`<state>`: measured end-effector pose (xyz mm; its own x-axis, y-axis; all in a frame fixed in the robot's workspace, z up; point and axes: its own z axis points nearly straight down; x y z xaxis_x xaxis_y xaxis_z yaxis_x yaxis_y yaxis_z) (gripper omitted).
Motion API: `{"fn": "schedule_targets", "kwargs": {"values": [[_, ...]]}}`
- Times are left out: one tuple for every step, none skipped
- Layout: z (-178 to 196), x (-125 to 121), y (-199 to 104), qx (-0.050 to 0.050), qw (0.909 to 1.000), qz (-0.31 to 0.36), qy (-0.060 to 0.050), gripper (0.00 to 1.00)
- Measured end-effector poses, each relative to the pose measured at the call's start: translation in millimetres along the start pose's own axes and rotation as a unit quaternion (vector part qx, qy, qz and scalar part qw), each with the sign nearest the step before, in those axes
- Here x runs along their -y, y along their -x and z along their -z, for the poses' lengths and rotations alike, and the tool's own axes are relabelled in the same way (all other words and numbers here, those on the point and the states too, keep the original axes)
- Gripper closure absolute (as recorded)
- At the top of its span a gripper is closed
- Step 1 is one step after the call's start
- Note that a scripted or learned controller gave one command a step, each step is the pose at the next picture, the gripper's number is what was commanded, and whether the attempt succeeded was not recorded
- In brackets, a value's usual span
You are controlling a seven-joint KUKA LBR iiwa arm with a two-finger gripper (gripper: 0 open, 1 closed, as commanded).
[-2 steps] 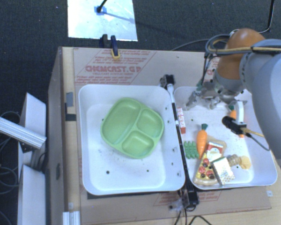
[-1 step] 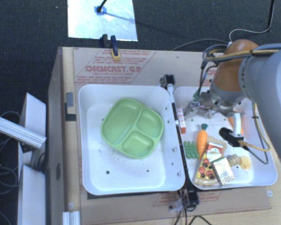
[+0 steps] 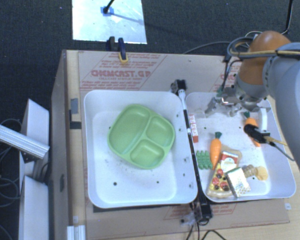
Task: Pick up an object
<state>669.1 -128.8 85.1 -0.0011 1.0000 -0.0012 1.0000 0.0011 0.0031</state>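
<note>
My gripper (image 3: pixel 221 107) hangs over the far end of the right bin (image 3: pixel 282 186), open, with nothing between its fingers. Nearer the front of that bin lie a toy carrot (image 3: pixel 215 151), a green ridged toy (image 3: pixel 203 159), a pizza slice (image 3: pixel 219 182), a small pale box (image 3: pixel 238 181) and a red-and-white packet (image 3: pixel 229 158). Another orange piece (image 3: pixel 250 122) lies just right of the gripper, partly covered by the wrist. All of these lie apart from the fingers.
The left bin (image 3: pixel 102 184) holds a green divided plate (image 3: pixel 141 135). A small red-and-white item (image 3: pixel 192 124) lies against the divider between the bins. A yellowish toy (image 3: pixel 260 173) sits near the right bin's front right corner. The arm (image 3: pixel 285 79) covers the far right.
</note>
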Motion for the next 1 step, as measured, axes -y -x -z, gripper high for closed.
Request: {"fn": "schedule_targets", "kwargs": {"values": [[-0.4, 43.0, -35.4, -0.001, 1.0000, 0.000, -0.001, 0.00]]}}
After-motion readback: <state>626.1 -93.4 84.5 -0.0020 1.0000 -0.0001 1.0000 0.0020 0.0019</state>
